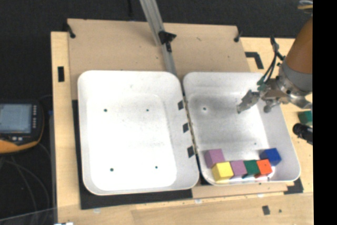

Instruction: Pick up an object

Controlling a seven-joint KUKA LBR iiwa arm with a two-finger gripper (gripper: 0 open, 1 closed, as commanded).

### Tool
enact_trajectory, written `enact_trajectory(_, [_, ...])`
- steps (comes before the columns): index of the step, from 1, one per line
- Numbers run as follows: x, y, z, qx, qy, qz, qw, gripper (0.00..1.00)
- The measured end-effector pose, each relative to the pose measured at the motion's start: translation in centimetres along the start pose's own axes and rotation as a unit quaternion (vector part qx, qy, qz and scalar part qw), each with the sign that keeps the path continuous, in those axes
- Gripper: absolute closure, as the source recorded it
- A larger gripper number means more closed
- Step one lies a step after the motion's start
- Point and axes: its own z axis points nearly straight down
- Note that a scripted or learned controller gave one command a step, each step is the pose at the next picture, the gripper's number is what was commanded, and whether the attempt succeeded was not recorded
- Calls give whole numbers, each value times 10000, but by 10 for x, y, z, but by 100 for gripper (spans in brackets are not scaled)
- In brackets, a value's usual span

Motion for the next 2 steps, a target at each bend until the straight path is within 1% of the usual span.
enact_trajectory(1, [-2,1,-11,-16,-7,2,10000,100])
enact_trajectory(2, [20,-7,-65,-27,-8,-23,10000,100])
